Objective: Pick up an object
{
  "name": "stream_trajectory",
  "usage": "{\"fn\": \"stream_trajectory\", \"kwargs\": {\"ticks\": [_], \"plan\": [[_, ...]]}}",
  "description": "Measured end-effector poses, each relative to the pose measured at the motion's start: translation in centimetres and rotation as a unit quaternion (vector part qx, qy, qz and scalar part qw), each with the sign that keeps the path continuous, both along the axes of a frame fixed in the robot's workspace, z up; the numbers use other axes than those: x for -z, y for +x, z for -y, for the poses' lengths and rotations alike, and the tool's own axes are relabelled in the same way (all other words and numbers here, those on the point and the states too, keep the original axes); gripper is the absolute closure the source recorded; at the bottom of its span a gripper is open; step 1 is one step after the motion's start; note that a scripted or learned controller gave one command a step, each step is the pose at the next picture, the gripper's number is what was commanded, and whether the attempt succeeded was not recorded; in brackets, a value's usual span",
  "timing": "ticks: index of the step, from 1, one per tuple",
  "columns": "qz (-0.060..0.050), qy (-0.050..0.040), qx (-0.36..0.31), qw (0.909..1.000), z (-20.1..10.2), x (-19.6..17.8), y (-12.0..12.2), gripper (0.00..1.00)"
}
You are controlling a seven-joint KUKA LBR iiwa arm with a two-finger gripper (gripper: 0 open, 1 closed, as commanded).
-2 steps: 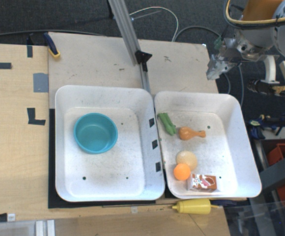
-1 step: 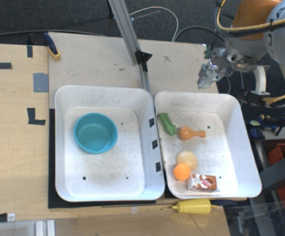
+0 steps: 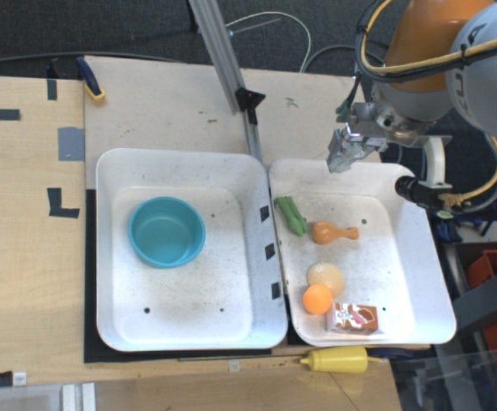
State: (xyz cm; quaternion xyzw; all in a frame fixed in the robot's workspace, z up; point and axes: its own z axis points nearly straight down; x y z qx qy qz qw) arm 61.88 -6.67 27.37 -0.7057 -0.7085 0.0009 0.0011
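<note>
My gripper (image 3: 344,157) hangs over the far edge of the right bin (image 3: 420,255), above and apart from everything in it. Nothing shows between its fingers. Inside the right bin lie a green pepper-like piece (image 3: 290,215), an orange drumstick-shaped toy (image 3: 332,232), a pale round bun (image 3: 325,276), an orange ball (image 3: 317,299) and a red packet (image 3: 352,318). A teal bowl (image 3: 167,231) sits in the left bin (image 3: 111,255).
A yellow bottle (image 3: 339,360) lies on the bench just in front of the right bin. A slanted metal post (image 3: 223,50) rises behind the bins. Cables loop at the back right, near the arm.
</note>
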Motion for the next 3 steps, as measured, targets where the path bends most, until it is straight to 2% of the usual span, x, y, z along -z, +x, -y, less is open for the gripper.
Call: {"fn": "stream_trajectory", "kwargs": {"ticks": [1, 3], "plan": [[0.0, 0.0005, -0.001, 1.0, -5.2, 0.3, -1.9, 1.0], [-0.001, 0.0002, -0.001, 1.0, -13.0, 1.3, -7.0, 1.0]]}}
